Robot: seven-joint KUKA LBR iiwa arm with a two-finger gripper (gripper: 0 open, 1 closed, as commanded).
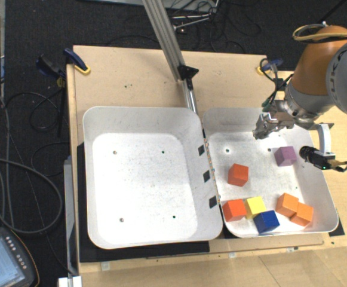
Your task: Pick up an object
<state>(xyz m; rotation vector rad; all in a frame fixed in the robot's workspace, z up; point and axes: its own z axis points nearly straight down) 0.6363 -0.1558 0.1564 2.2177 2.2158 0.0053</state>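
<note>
Blocks lie loose in the right bin (221, 124): purple block (285, 155) nearest the hand (263, 130), orange cube (238, 174) mid-bin, the others along its front edge. Nothing is lifted yet; the hand hangs near the bin's back edge, grip unreadable.

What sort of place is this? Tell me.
Probably a robotics lab test bench: an arm reaches over two white bins holding coloured blocks, with loose cables on dark carpet.

We are finding no readable text, label, brand, number or sign here; the lit tablet screen (0, 260) at the near left is showing content too blurred to read.
</note>
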